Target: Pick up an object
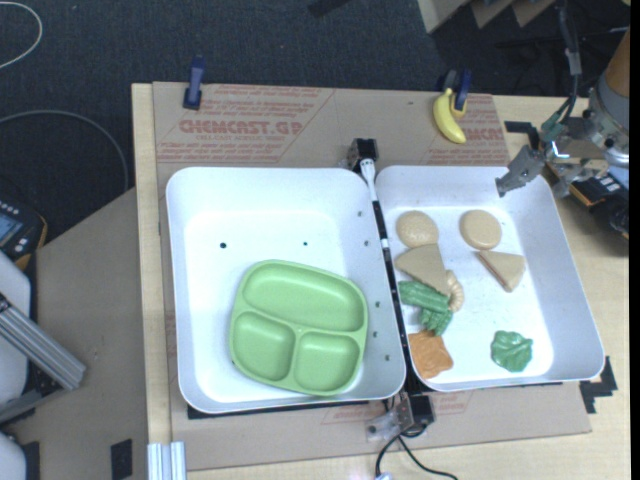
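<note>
The jaws (515, 176) hang open and empty over the right bin's (570, 298) far corner; below them lie two round cookies (481, 229) and a wedge (503, 267).

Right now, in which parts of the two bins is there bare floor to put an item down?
Left bin: the far half, beyond the green divided plate, is bare. Right bin: a strip along its right wall, past the tan wedge and the green leafy piece. It is crowded beside the divider, around the green bean piece.
</note>
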{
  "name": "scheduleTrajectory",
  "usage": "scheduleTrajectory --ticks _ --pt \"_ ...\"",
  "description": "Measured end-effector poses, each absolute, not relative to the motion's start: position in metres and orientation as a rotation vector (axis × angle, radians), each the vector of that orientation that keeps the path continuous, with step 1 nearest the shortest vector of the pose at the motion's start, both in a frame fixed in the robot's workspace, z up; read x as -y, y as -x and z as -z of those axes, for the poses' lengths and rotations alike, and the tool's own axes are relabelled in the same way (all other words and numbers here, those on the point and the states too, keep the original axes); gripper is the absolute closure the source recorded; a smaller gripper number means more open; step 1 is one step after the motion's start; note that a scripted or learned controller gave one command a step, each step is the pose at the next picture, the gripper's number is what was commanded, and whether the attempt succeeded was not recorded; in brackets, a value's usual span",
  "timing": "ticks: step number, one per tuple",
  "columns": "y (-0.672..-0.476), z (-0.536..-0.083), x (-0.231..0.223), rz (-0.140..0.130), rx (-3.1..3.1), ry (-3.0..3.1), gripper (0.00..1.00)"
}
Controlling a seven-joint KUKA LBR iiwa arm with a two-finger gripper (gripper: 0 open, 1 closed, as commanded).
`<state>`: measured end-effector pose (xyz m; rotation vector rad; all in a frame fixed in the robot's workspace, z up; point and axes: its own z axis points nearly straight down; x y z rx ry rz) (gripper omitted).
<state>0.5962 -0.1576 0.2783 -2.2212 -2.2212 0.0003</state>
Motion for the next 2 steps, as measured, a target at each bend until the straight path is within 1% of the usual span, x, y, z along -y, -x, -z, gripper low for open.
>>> scheduleTrajectory --ticks 1,2 --pt "-0.596 -0.227 0.152 -0.006 2.218 2.217 0.0" --pt "-0.538 -0.158 0.161 -0.009 2.211 2.218 0.0"
